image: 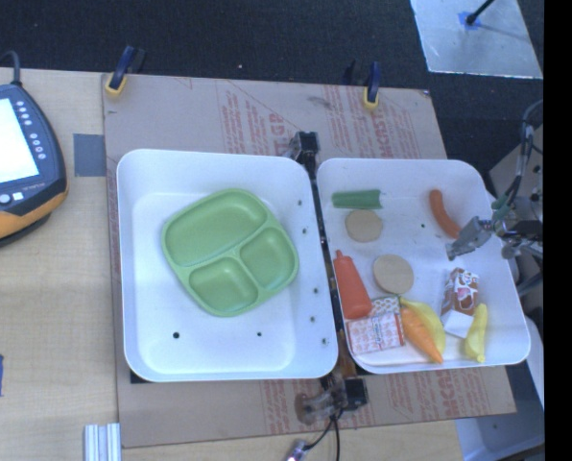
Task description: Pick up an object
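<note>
Two white bins side by side on a brown board. Landmark: the right bin.

Inside the right bin:
- green stick near the far rim
- tan disc just below the green stick
- second tan disc toward the middle
- sausage toward the far right corner
- orange bottle along the left wall
- red-and-white packet at the near left, touching the bottle's base
- carrot just right of the packet
- two yellow bananas, one beside the carrot, one at the near right corner
- brown-and-white wrapped item near the right wall

Gripper reaches in over the right wall, hanging between the sausage and the wrapped item. Nothing between its fingers. Whether the jaws are spread or pressed together: cannot tell, too dark and small.

Left of the right bin: the left bin holding a green divided plate. Far left of that, a pendant with a screen on the bench.
</note>
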